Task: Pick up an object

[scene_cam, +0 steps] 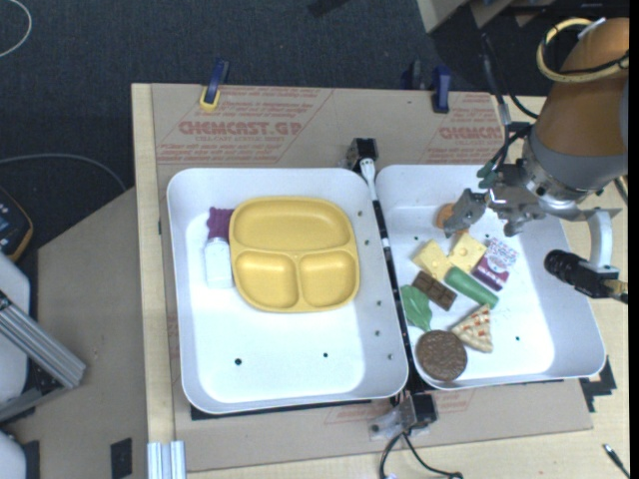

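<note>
Over the right bin, toward its back half, the gripper hangs above the loose pile of toy food, and honestly I can't tell whether the jaws are apart or together from this angle, the wrist hardware blocks that bit. Nothing is visibly between them, so I wouldn't call anything picked.

Closest stuff to the jaws: a small orange piece just to their left, and a yellow cheese wedge plus another yellow block just in front of and below them. A bit further out sit a brown bar, a green tube, a green leaf, a pizza slice and a round brown cookie, which is farthest.

If it were me, I'd go for the yellow block or the orange piece since they're nearest. The pile is tight though, pieces touching each other, so come straight down, centre on one item and close across its narrow side, otherwise you'll nudge neighbours or pinch two at once. The cookie stands more on its own, probably an easier target.

Writing: the brown sheet on the counter reads "CHEMCAST", repeated behind both bins. A purple-and-white packet has print too small to read. The left bin holds a yellow divided plate.
</note>
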Robot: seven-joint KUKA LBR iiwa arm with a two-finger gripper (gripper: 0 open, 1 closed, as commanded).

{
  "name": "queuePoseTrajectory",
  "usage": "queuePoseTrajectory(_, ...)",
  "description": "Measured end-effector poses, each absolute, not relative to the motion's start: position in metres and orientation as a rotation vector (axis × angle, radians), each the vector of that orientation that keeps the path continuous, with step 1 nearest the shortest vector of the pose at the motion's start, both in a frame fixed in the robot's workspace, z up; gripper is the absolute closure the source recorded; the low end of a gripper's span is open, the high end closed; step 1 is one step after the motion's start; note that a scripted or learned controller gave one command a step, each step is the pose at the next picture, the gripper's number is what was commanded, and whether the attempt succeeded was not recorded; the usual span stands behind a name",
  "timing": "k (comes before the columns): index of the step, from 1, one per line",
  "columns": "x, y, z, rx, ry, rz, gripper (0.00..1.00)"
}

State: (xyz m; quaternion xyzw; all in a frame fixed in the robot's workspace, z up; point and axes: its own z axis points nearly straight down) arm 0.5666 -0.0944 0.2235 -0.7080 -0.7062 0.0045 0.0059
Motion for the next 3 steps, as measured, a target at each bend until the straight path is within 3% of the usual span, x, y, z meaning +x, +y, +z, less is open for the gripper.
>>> queuePoseTrajectory(1,0.569,-0.094,0.230,-2.220,-2.220,0.002,0.00)
queuePoseTrajectory(3,0.561,-0.102,0.120,-2.218,-2.216,0.006,0.00)
